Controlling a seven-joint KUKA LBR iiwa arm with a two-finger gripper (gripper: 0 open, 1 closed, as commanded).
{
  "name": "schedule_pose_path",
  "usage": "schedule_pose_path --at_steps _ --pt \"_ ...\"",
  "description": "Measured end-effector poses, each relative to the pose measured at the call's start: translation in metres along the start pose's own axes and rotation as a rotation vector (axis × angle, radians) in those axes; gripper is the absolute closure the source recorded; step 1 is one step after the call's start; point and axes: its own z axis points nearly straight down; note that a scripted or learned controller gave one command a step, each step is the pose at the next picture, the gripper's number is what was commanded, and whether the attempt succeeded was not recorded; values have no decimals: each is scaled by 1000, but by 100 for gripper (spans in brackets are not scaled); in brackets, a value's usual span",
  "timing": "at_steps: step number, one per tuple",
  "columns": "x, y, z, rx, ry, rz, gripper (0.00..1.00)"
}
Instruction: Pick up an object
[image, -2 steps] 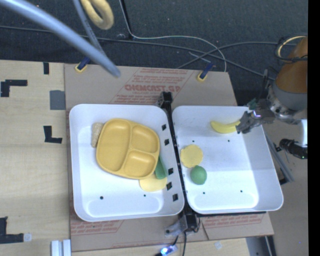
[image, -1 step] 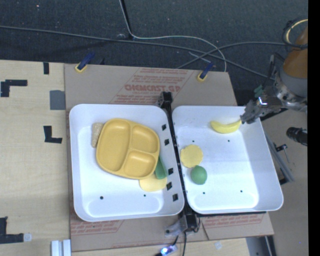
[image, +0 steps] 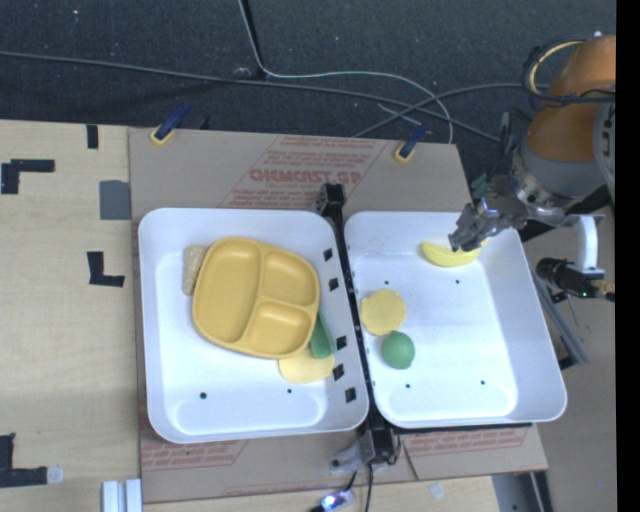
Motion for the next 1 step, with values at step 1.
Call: schedule_pose_path --at_steps 1 --pt "47 8 14 1 -1 1 100"
